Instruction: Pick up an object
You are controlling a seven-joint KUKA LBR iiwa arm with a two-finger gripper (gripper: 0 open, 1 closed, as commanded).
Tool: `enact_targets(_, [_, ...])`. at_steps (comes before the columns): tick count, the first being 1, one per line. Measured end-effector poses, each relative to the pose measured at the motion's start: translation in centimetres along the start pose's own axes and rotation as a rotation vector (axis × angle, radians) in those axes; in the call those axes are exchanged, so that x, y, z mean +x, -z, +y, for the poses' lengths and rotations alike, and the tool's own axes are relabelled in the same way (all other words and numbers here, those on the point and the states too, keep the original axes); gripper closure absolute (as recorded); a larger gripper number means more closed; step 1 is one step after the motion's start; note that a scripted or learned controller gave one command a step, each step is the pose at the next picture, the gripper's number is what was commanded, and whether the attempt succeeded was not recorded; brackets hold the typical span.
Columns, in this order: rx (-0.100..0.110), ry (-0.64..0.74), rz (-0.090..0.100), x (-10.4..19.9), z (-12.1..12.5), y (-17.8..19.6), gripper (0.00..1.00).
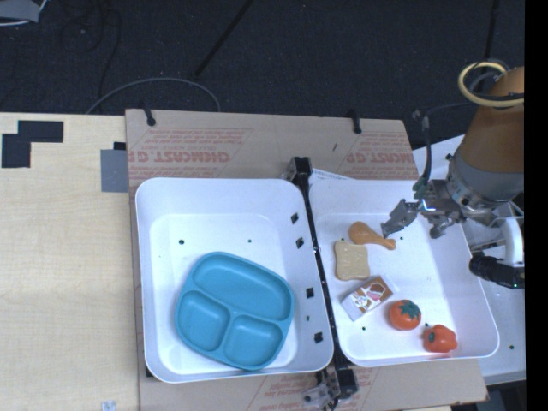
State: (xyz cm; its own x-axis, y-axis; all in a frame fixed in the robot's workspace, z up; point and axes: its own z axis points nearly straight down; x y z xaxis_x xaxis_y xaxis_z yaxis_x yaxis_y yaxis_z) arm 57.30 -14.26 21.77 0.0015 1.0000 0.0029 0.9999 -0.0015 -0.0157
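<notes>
Near the right bin's (479,315) upper middle lay a toy drumstick (372,235); it looked light, hard and slick, best pinched across its narrow handle; beside it, the pincer (399,220) hovered, whether spread or pressed together I cannot tell.

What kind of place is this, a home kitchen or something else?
Most likely a robot lab, not a kitchen. Two white bins sit on a bench lined with cardboard, loose cables run across the dark floor, and a robot arm reaches over toy food such as a tomato.
</notes>
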Motion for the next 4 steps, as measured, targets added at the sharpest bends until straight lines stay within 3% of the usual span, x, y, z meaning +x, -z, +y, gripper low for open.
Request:
enact_targets(1, [-0.012,0.002,-0.002,0.0,0.2,0.7,0.0])
enact_targets(4, [-0.015,-0.001,-0.002,-0.4,0.6,-13.0,0.0])
